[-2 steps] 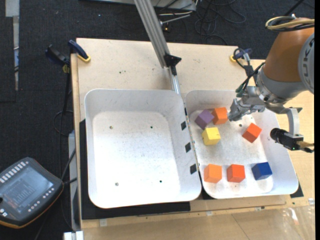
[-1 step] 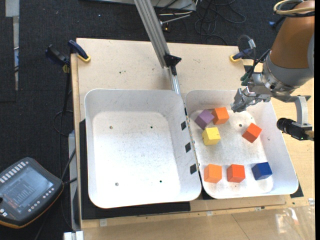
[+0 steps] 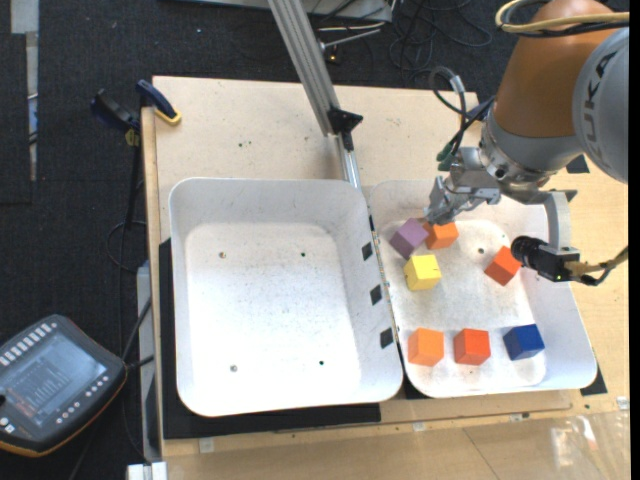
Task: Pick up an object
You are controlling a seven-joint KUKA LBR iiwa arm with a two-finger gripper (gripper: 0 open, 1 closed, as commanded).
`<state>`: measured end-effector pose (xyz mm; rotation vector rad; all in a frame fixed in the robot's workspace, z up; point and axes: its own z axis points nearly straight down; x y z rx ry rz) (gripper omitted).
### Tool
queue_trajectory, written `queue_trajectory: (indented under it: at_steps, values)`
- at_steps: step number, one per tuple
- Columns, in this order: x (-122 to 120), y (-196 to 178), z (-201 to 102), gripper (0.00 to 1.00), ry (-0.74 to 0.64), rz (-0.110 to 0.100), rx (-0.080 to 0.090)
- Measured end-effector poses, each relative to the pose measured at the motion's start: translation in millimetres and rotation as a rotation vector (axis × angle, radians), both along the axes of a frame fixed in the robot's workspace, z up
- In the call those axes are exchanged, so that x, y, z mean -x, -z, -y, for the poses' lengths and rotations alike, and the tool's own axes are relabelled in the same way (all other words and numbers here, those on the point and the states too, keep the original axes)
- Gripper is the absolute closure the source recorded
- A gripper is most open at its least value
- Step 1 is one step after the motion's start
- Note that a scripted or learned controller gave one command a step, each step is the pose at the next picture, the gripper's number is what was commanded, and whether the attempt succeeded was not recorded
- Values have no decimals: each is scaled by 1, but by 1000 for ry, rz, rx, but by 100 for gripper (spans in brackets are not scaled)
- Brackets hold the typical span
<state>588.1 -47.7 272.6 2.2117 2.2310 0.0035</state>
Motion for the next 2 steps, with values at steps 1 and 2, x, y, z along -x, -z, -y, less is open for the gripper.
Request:
queue_trajectory:
  at_steps: [1, 2]
  values:
    - [-7, 13, -48, 100, 1, -3, 0]
    - [-2, 31, -108, 100, 0, -5, 0]
